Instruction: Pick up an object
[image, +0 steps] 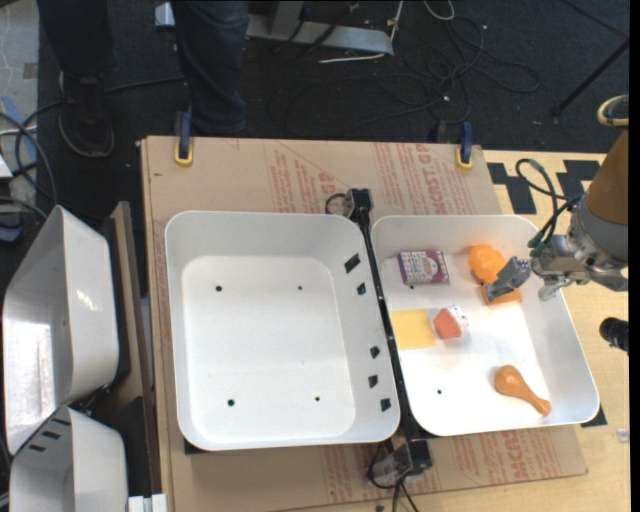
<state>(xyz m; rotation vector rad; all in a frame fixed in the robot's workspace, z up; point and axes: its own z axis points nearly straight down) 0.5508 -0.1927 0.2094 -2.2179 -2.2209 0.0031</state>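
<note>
Nearest the lens, an orange pear-shaped toy (519, 387) lies at five o'clock in the right bin (575, 340). A yellow square (412, 328) touches a small red-and-white object (450, 322) near the bin's centre. A purple packet (422, 265) sits at eleven o'clock, an orange ball (485, 261) at one o'clock. The gripper (528, 277) hangs just beside the ball at its four o'clock, fingers spread, released, over an orange piece (503, 295). The left bin (190, 240) adjoins.

Left bin (190, 300) bare — right bin (575, 345) crowded up top, lower-left corner free.
</note>
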